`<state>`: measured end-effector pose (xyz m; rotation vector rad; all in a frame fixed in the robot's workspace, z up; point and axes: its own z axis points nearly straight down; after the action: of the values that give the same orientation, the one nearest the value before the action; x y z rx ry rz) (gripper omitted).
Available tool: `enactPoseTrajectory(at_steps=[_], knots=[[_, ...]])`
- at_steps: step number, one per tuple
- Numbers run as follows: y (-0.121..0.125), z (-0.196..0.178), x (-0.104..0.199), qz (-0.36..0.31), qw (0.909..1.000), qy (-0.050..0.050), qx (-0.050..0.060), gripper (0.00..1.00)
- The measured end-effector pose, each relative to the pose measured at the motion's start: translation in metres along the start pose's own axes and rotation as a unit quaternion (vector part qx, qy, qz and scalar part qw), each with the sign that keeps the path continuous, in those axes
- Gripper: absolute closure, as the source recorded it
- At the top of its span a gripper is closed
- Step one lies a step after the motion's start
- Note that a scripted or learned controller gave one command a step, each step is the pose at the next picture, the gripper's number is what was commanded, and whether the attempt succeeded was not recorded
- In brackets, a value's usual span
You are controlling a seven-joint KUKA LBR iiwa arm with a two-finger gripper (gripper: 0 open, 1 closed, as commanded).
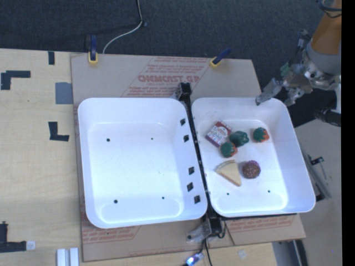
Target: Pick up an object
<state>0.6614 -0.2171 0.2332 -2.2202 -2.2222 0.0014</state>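
Camera view shows my hand point(275, 95) hovering over the far rim of the right bin point(297, 165), at about one o'clock from its contents, fingers spread and grasping nothing. Inside that bin lie a red packet point(218, 133), two dark green pieces point(239, 138) point(228, 149), an orange and green ball point(260, 134), a pale wedge point(229, 172) and a maroon ball point(251, 169), all clustered near the middle. At nine o'clock sits the left bin point(89, 148) on the table point(33, 148)
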Motion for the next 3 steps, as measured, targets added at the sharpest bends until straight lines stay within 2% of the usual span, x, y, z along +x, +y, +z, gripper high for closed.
enactPoseTrajectory(at_steps=[1,2,3], knots=[[-0.049,0.112,0.003,0.002,1.0000,0.002,0.003,0.00],[-0.042,0.092,0.003,-0.001,1.0000,0.000,-0.006,1.00],[-0.042,0.083,0.003,-0.001,1.0000,0.000,-0.006,1.00]])
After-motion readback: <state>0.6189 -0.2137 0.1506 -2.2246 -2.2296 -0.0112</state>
